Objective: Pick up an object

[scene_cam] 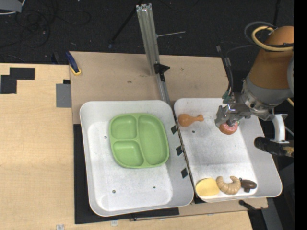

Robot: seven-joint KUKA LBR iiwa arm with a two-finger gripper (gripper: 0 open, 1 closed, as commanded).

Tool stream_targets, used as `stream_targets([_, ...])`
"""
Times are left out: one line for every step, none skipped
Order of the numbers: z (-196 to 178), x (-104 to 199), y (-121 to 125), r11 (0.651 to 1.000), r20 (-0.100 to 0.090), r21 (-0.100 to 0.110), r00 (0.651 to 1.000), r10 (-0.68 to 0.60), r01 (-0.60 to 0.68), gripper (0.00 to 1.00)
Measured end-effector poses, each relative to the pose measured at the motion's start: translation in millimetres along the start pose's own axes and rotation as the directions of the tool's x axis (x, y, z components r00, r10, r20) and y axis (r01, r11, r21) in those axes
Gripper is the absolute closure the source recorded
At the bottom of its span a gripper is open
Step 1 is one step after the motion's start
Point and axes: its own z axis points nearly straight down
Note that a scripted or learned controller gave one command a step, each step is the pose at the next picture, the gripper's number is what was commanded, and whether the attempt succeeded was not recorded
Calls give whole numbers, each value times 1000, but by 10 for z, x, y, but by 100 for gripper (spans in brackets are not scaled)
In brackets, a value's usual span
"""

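My gripper (229,117) hangs low over the far side of the right bin (218,152), reaching in from the right. Directly under it is a small pink-red round object (229,128), whose lower edge peeks out below the gripper; I cannot tell whether they touch. An orange drumstick-shaped toy (190,120) lies to the gripper's left, near the bin's far left corner. At the near edge of the right bin sit a yellow round piece (207,188), a tan curled piece (229,185) and a small dark brown piece (248,184).
The left bin (96,176) holds a green divided plate (139,140). A metal post (146,37) stands behind the gap between the two bins. Black clips (178,150) line the bins' shared edge. A black fitting on the arm (271,145) overhangs the right bin's right rim.
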Motion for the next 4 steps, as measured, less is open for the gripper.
stream_targets([163, 550, -70, 1000, 0, 2, 1000, 0, 0, 100])
stream_targets([98, 1062, -143, 1000, 1, 1, 1000, -1, 1, 100])
stream_targets([65, 1571, -256, 1000, 1, 2, 1000, -1, 1, 100])
stream_targets([294, 2084, -330, 1000, 2, 5, 1000, -1, 1, 100])
